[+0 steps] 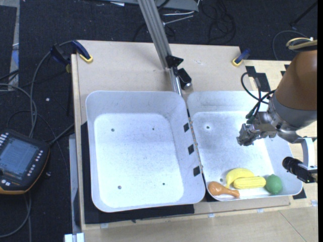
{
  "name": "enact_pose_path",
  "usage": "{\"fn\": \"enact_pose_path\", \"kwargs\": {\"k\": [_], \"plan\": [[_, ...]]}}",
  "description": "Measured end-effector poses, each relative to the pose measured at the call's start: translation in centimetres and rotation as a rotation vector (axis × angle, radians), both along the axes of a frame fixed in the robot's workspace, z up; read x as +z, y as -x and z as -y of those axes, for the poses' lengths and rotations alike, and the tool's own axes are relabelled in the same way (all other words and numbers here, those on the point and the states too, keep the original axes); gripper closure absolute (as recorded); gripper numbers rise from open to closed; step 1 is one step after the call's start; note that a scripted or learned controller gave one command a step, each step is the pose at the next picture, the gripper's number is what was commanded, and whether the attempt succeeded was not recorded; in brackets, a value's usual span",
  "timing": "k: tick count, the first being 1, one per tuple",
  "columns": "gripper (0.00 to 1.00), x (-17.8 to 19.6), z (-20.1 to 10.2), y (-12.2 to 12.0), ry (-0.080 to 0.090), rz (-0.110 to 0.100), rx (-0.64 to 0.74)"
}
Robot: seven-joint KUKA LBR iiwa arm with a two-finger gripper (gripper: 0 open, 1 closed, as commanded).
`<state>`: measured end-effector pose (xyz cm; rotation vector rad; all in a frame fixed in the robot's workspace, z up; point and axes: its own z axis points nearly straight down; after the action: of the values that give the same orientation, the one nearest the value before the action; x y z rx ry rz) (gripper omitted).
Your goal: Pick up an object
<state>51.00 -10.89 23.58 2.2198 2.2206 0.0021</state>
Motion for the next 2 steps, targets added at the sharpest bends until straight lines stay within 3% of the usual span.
{"fn": "enact_pose_path", "kwargs": {"k": [2], "plan": [[1.0, 1.2, -11.1, 0.6, -0.001, -0.002, 0.005]]}}
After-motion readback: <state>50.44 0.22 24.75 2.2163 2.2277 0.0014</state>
